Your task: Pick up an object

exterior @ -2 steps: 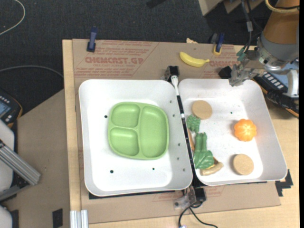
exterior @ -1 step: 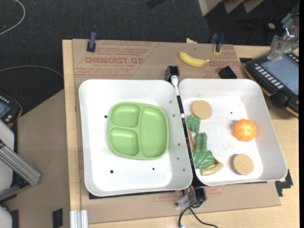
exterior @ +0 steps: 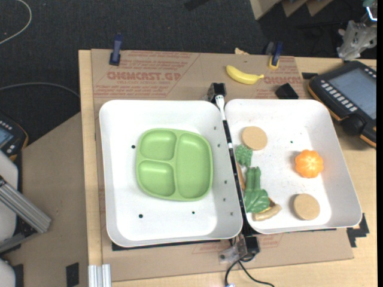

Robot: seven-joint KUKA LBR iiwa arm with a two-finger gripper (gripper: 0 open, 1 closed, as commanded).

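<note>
We see the bench (exterior: pixel 60 160) with two white bins side by side. The left bin (exterior: pixel 119 208) holds a green plate (exterior: pixel 175 164) with three compartments, which lies flat in the middle. The right bin (exterior: pixel 281 124) holds the small things: an orange (exterior: pixel 309 163) near the right wall, two tan discs (exterior: pixel 254 138) (exterior: pixel 306 206), one at the top and one at the bottom right, and green vegetables (exterior: pixel 254 190) that lie along the left wall, close to the seam between the bins. A banana (exterior: pixel 243 75) lies on the bench beyond the bins.

About the pincer we cannot tell anything, so we judge only from how the things lie.

We think the plate is the most difficult choice: it is wide and flat, and the fingers probably cannot close around it. The vegetables are touching or almost touching the wall, so a finger may hit the rim and the grasp may fail. The discs are thin and may slide away under the fingers. The orange is round and can roll if it is touched off centre. It stands well apart from the other things, so we consider it the safest target.
</note>
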